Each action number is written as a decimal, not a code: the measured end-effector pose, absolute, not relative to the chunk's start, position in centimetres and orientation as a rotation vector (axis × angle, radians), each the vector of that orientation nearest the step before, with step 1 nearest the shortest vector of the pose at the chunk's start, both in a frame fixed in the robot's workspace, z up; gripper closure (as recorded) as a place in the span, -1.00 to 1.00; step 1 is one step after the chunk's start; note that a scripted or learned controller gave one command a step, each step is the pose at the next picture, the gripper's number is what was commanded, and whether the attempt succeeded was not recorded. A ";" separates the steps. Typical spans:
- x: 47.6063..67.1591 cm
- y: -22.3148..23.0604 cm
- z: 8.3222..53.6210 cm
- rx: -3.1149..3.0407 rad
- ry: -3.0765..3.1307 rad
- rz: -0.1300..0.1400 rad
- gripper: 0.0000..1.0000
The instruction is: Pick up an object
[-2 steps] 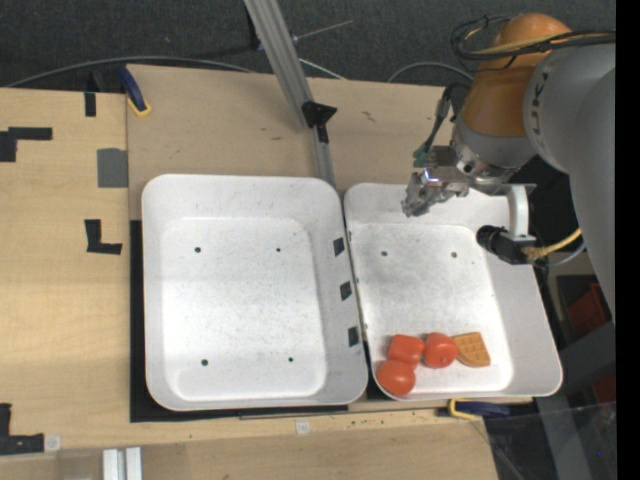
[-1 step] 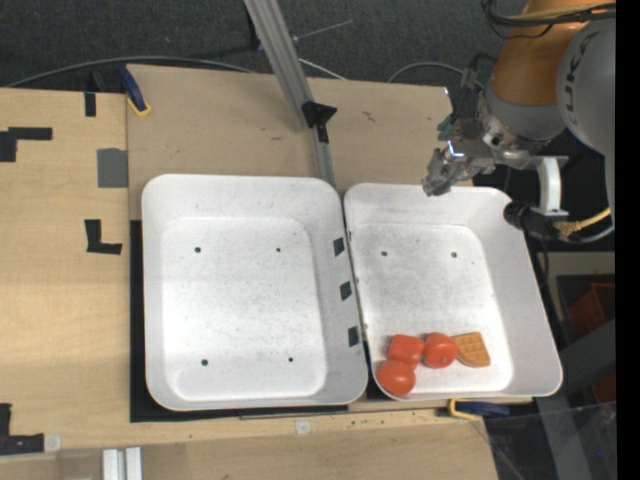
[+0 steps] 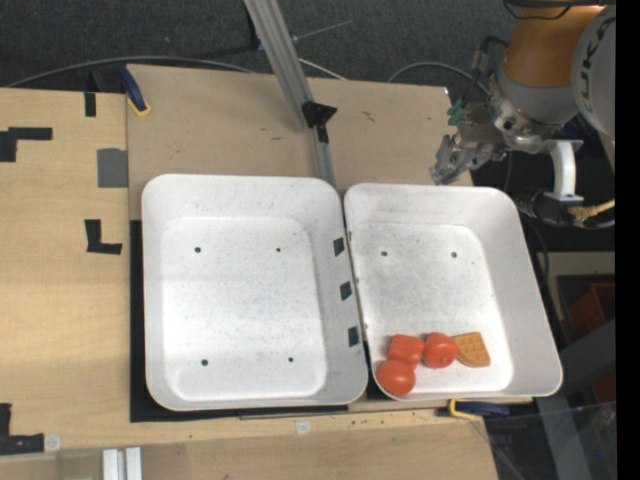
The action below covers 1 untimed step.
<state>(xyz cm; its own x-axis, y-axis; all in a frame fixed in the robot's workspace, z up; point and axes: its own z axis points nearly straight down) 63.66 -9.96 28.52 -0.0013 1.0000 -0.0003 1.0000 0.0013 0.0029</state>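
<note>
Hovering gripper (image 3: pixel 452 164) above bin (image 3: pixel 520 228)

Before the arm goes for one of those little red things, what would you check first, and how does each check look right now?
1. Targets in view: three red pieces and an orange wafer in the right bin: ok.
2. Targets spaced apart: clustered and touching near the bin's front wall: not ok.
3. Gripper above targets: it hangs beyond the bin's far rim: not ok.
4. Path across the bin floor free: ok.
5. Fingers ready: cannot tell.
</note>
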 end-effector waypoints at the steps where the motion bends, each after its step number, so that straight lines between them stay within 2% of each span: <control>1: 61.1 -5.1 26.3 2.219 2.229 -0.004 1.00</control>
